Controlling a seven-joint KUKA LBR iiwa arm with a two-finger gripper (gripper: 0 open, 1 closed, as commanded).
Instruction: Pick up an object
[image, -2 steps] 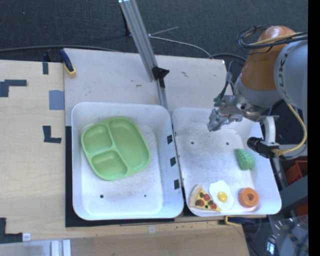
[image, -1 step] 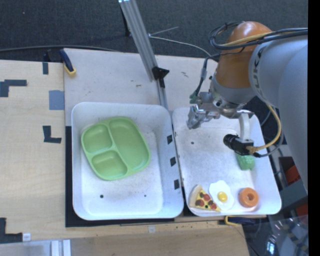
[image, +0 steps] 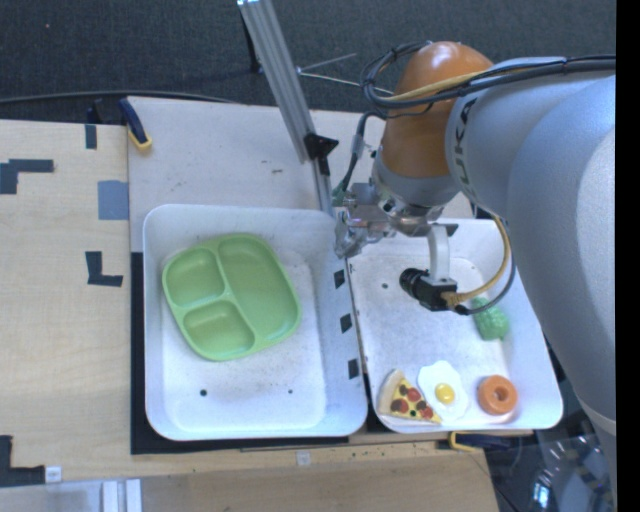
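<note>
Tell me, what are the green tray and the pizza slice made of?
The green tray looks like smooth moulded plastic: one even colour, rounded compartments, slight sheen. The pizza slice looks like toy food, probably plastic or rubber: flat bright colours, neat edges. It is too small to tell which.

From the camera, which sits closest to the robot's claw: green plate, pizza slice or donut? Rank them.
1. Green plate, in the left bin, left of the gripper.
2. Pizza slice, right bin, front edge.
3. Donut, right bin, front right corner.
</note>
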